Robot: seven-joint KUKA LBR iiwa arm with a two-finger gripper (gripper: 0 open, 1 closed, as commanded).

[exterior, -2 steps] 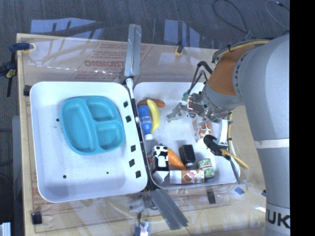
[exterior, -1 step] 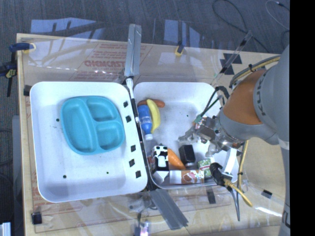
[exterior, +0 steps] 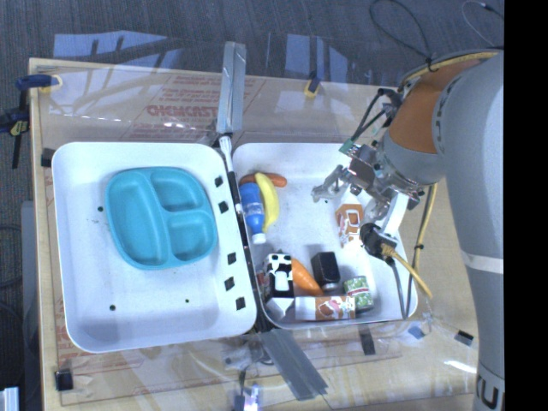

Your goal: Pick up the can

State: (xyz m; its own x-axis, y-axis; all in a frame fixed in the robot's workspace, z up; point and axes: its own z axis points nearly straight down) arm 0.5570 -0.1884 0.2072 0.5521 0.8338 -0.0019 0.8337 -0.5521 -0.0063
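Note:
A can point(exterior: 332, 308) with a red and white label lies on its side against the front wall of the right bin point(exterior: 300, 157). A smaller green-labelled can point(exterior: 360, 292) lies just above its right end. My gripper point(exterior: 331, 186) hangs over the right half of that bin, well behind both cans and apart from them. A small orange and white pack point(exterior: 348, 223) sits just in front of the gripper, and nothing shows in the gripper's hold.
In the right bin are a banana point(exterior: 269, 197), a blue bottle point(exterior: 251, 209), a black and white block point(exterior: 277, 274), an orange carrot point(exterior: 305, 277) and a black object point(exterior: 325, 267). The left bin point(exterior: 86, 298) holds a blue divided tray point(exterior: 163, 216).

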